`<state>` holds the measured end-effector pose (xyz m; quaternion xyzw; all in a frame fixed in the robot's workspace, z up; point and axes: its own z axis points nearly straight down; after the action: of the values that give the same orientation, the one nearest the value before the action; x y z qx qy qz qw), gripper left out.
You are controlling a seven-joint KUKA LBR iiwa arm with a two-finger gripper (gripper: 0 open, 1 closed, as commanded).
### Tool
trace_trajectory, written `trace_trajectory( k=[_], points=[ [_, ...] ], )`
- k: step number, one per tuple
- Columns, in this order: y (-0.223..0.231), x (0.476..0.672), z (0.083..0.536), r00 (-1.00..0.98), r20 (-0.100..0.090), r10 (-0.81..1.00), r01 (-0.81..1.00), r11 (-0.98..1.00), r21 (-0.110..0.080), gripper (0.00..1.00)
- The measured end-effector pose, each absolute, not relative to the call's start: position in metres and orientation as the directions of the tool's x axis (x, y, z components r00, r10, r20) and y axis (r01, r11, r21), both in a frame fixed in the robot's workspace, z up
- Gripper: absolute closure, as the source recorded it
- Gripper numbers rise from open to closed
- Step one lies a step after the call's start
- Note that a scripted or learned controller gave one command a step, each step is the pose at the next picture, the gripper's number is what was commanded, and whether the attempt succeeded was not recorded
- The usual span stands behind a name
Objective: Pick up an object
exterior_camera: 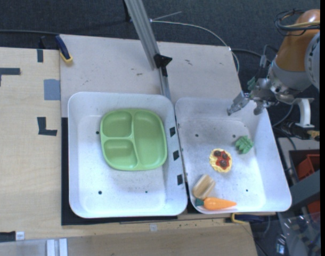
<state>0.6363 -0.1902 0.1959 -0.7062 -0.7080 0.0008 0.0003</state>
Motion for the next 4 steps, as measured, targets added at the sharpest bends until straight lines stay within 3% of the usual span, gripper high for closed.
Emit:
trace_trajectory(
  k=[1, 3, 4],
  points=[
    [-0.190, 0.636, 0.196, -0.002, -0.001, 1.000, 1.000, 0.002, -0.002, 0.00],
    [-0.194, 0.625, 0.090, -0.002, 0.000, 1.000, 1.000, 0.002, -0.007, 0.00],
    [-0.194, 0.627, 0.104, -0.004, -0.001, 1.000, 1.000, 0.004, -0.001, 1.00]
  ],
)
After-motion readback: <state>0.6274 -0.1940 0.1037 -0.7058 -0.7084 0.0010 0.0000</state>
